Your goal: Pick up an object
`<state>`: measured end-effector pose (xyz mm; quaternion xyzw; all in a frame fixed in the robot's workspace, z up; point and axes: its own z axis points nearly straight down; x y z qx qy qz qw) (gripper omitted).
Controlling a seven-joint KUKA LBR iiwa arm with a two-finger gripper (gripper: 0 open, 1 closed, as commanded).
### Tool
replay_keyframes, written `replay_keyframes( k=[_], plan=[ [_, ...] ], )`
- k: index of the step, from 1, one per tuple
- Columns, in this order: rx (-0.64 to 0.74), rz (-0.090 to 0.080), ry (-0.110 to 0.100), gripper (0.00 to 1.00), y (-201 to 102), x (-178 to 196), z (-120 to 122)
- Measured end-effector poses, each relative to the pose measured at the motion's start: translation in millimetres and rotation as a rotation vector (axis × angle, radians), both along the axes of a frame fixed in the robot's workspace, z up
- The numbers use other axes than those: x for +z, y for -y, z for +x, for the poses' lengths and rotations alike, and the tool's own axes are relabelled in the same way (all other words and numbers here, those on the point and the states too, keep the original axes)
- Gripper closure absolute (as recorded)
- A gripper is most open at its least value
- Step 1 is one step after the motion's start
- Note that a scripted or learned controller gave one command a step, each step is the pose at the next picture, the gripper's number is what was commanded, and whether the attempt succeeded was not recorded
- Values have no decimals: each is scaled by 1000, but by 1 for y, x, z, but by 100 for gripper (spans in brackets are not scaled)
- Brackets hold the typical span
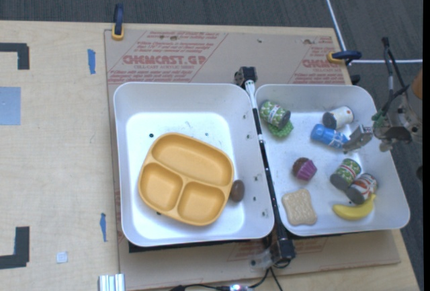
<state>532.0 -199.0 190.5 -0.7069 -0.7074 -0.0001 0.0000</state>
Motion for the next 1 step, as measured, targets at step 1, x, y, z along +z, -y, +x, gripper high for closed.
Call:
replay_keyframes(
  k=[1],
  plan=[
    [1, -5, 14, 0, -23, -90, 53]
  ],
)
